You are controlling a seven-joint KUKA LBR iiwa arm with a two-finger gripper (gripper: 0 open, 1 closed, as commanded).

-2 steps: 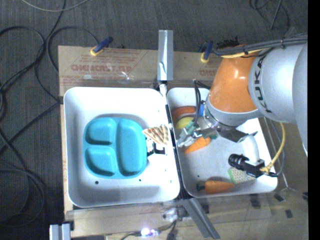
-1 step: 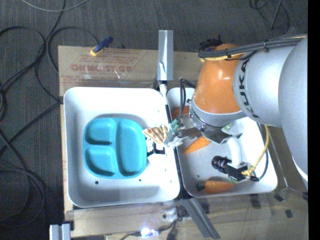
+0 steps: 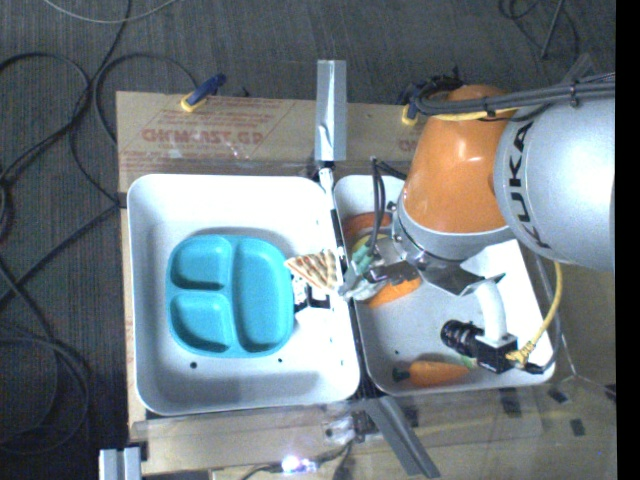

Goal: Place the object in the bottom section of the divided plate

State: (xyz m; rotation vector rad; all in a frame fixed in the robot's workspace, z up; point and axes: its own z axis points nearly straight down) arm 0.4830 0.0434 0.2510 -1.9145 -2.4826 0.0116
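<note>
A blue divided plate (image 3: pixel 232 293) lies in the left white bin (image 3: pixel 150 368), with two small sections on its left and one long section on its right. My gripper (image 3: pixel 312 286) hangs over the left bin's right side, just beyond the plate's right rim. A tan, ridged wedge-shaped piece (image 3: pixel 316 265) sits at the fingertips, with dark finger parts showing right below it, so the gripper looks shut on it. The grey arm with its orange band (image 3: pixel 455 173) covers much of the right bin.
The right bin (image 3: pixel 385 363) holds an orange carrot-like piece (image 3: pixel 436 373) near its front wall and other orange items (image 3: pixel 398 291) partly hidden under the wrist. A black cylinder with a yellow cable (image 3: pixel 468 338) hangs off the arm. A raised rim (image 3: pixel 352 338) separates the two bins.
</note>
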